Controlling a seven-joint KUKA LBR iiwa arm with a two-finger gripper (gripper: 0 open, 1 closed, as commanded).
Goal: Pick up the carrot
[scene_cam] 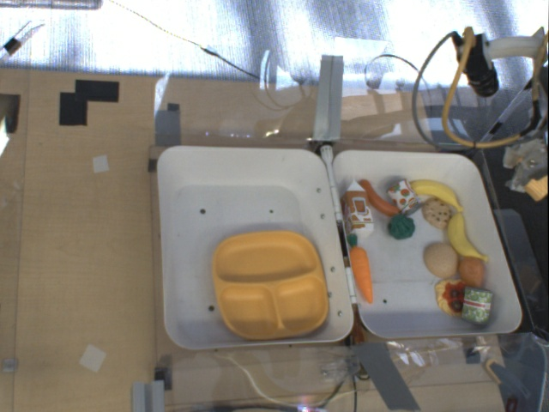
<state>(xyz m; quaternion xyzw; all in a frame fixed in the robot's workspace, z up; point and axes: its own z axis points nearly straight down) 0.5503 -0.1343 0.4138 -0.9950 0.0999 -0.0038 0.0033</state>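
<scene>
The carrot (361, 272), orange with a small green top, lies lengthwise against the left wall of the right bin (410, 314), its tip pointing toward the front. Nothing touches it. A pale piece of the gripper (525, 165) shows at the right edge of the camera view, outside the right bin's far right corner and well away from the carrot. Its state is hidden.
The right bin also holds a small carton (357, 212), a reddish sausage (376, 197), a green broccoli (401, 227), a banana (456, 220), a cookie (437, 213), an egg (441, 259) and a green can (477, 305). A yellow divided plate (270, 283) sits in the left bin (193, 230).
</scene>
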